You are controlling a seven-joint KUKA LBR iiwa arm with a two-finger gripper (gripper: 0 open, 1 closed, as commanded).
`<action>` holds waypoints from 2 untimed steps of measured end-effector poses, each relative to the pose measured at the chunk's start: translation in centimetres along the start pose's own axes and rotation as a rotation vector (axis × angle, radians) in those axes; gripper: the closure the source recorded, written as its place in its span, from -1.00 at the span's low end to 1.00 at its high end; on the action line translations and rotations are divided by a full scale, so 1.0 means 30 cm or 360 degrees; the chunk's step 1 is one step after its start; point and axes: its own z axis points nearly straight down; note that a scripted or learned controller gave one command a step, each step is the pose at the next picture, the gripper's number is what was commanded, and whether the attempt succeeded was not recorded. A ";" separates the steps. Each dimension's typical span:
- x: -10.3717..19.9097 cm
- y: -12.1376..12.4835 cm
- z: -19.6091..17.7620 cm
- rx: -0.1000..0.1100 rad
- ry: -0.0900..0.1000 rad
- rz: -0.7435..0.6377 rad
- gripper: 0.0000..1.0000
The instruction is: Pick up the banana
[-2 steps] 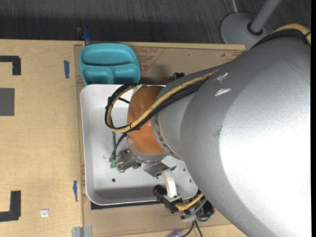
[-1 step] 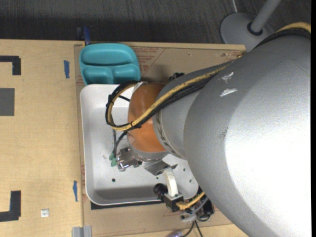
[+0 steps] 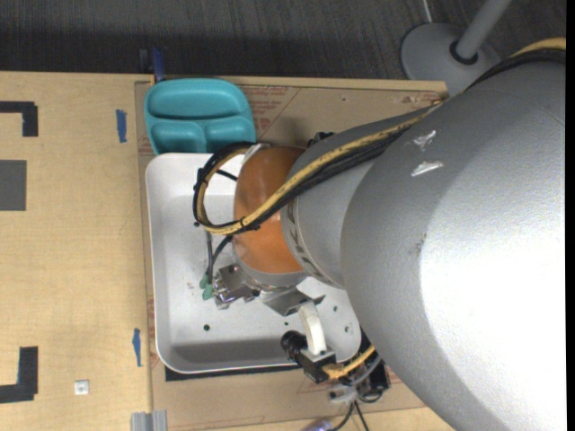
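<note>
Banana: cannot be made out; the arm covers much of the white bin, so whether it lies beneath I cannot tell.
Desk [image 3: 72, 241]: tan surface left of the white bin, with black markings and blue tape tabs near the bin's left wall.
Teal tray [image 3: 199, 115]: just beyond the white bin's far edge, touching or nearly touching it, with divided compartments.
White bin [image 3: 175, 268]: its left part is bare floor apart from a few small dark specks; its right part is hidden under the arm.
End effector [image 3: 218, 287]: low over the middle of the white bin, under the orange band; a small green part shows at its left side. Whether it is open, closed or gripping anything cannot be told.
Arm [image 3: 449, 241]: large grey body reaching over the white bin from its right side, a yellow-and-black cable looped along it.
Step in hand: seemingly the reach down into the white bin for a grasp.
Next move: judged from this, confirming something sits between the tips before lifting straight up, clear of the white bin's walls.
</note>
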 end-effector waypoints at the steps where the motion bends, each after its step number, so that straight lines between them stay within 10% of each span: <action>1: 0.001 0.001 -0.032 -0.0001 -0.0001 -0.0001 1.00; 2: 0.002 0.003 -0.065 -0.0002 -0.0001 -0.0002 1.00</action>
